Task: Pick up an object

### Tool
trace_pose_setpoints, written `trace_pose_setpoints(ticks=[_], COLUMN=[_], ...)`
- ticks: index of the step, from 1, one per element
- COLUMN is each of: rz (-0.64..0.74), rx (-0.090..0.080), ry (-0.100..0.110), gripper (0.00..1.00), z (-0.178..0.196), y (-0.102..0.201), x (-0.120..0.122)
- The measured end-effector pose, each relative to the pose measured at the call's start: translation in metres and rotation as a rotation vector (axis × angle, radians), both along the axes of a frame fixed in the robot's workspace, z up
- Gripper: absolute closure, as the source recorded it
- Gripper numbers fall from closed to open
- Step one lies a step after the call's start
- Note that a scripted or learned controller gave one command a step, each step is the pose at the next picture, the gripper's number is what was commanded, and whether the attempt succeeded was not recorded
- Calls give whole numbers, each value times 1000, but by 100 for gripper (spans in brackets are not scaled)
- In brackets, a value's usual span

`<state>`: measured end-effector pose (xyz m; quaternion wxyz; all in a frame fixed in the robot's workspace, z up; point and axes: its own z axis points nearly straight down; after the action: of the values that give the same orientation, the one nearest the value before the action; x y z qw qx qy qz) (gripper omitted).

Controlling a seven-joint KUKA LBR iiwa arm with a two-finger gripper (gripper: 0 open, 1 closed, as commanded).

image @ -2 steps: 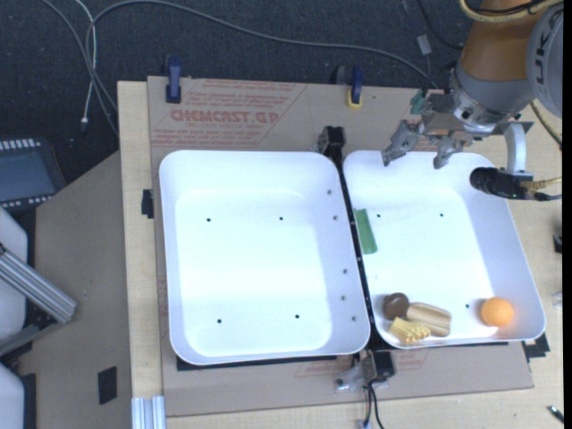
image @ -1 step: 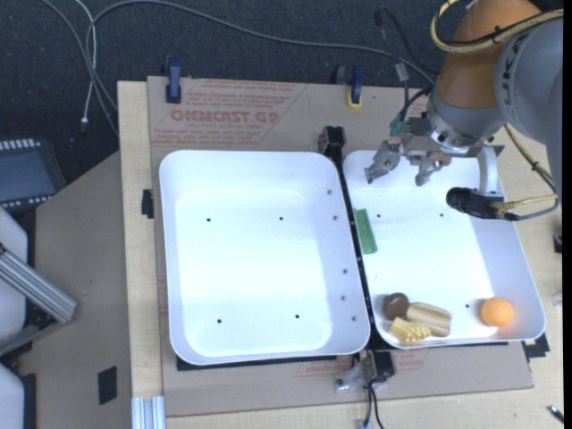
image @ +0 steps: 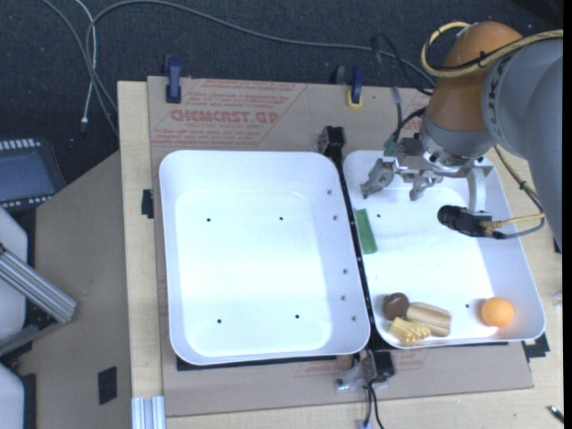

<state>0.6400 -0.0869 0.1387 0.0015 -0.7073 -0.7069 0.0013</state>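
White plastic, two shallow bins side by side on the desk [image: 143,266]: left bin [image: 259,172], right bin [image: 514,280]. A brown printed cardboard sheet [image: 228,113] lies under both, held at its far edge by two blue clamps [image: 172,77].

Arm [image: 500,70], grey with an orange band, reaches in from the right and hangs over the far end of the right bin. Pincer [image: 399,182] spread: two fingers apart, one finger [image: 376,179] pointing toward the bin's far-left corner, the other nearer the bin's middle. Nothing between them. A black cylindrical part [image: 460,219] with a cable sticks out below the wrist.

Right bin contents:
- green flat strip [image: 365,231], lying along the left wall, just below the pincer and apart from it
- dark brown rounded piece [image: 395,306], near corner
- tan bread-like roll [image: 428,315], touching the brown piece on its right
- yellow corn-like piece [image: 410,332], just in front of the roll, at the near rim
- orange ball [image: 497,312], near right corner, apart from the cluster

All near-end objects well apart from the pincer
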Motion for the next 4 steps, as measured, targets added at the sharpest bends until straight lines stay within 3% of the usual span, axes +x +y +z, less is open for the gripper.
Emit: trace_pose_setpoints(ticks=[1,2,4], rz=[1,1,1], rx=[0,0,0], ry=[0,-6,-9], gripper=[0,100,100], z=[-53,-39,53], y=[0,0,3], x=[-1,1,-9])
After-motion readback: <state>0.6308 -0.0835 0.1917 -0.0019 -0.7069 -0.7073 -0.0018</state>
